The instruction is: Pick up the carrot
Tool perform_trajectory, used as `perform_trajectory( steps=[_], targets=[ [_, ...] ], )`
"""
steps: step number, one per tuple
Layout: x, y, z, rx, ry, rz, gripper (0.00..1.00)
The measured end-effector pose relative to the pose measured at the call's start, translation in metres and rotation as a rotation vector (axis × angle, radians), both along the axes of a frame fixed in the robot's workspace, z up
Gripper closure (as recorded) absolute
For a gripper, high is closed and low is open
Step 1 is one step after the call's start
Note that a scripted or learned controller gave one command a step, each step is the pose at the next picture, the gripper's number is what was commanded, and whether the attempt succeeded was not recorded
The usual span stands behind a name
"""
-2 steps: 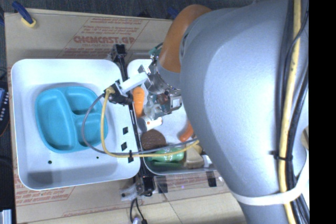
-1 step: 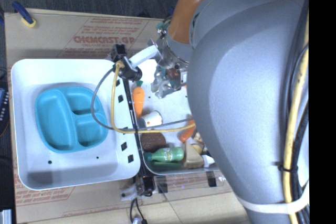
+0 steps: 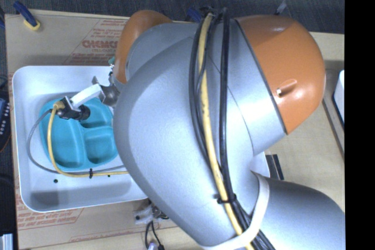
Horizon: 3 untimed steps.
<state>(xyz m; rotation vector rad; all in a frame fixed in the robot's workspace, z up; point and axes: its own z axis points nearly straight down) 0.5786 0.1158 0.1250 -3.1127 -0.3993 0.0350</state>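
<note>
camera view: rounded grey arm [image 3: 170, 126] over white bin [image 3: 22, 88] w/ glossy blue divided tray [image 3: 70, 146]; end effector [image 3: 109, 92] grip can't tell.

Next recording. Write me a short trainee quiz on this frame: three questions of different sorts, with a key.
1. True or false: the blue tray lies inside the white bin.
2. Multiple choice: what colour is the band on the grey arm? A. green B. orange C. purple
3. Fill in: the bin rests on a brown sheet of ___ printed with red lettering.

Key: 1 true; 2 B; 3 cardboard.
</note>
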Motion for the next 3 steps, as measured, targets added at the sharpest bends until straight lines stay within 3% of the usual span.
perform_trajectory(
  steps=[1,2,3],
  targets=[
    [0.004,-0.005,0.005,-0.002,-0.012,-0.008,0.0],
    [0.053,-0.038,0.216,0.002,-0.026,-0.025,0.0],
    [0.027,-0.063,0.171,0.004,-0.009,0.085,0.0]
  ],
)
